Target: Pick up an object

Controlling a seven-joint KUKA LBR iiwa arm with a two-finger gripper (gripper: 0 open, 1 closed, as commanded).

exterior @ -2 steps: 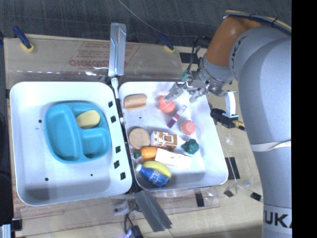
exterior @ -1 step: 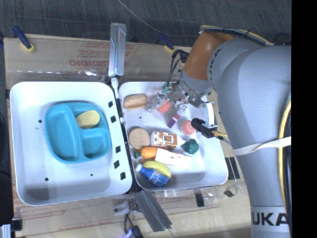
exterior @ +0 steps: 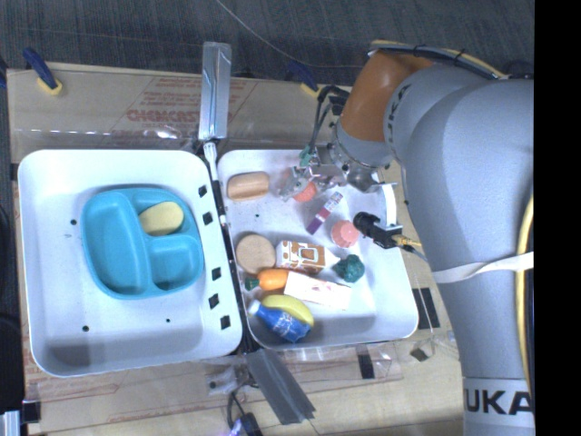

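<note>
Arm (exterior: 454,153) reaches in over the right bin (exterior: 395,312), orange band (exterior: 372,94) above the wrist; gripper (exterior: 307,182) sits low at the far end of that bin, its metal parts cluttered together, and whether it is spread or pressed together cannot be told from here; a small red-orange object (exterior: 307,190) lies right at the gripper tips, touching or nearly so, but nothing can be confirmed as pinched. Taking the right bin as reference: tan bread-like roll (exterior: 247,185) at its far left corner, just beside the gripper on the left; purple-and-white small item (exterior: 323,213) just on the near side of the gripper; pink round piece (exterior: 344,234) toward the right wall; dark green lump (exterior: 348,268) nearer than the pink piece; round brown cookie (exterior: 255,252) by the left wall, mid-bin; small printed box (exterior: 301,255) at centre, just beside the cookie; orange carrot-like piece (exterior: 272,280) and white flat card (exterior: 318,291) nearer than the box; yellow banana (exterior: 289,309) resting on a blue object (exterior: 280,327) at the near left corner. Left of the right bin, the left bin (exterior: 54,334) bears a blue divided tray (exterior: 113,243); a yellow lemon-like piece (exterior: 162,217) lies in the tray's far right compartment, well apart from the gripper.
</note>
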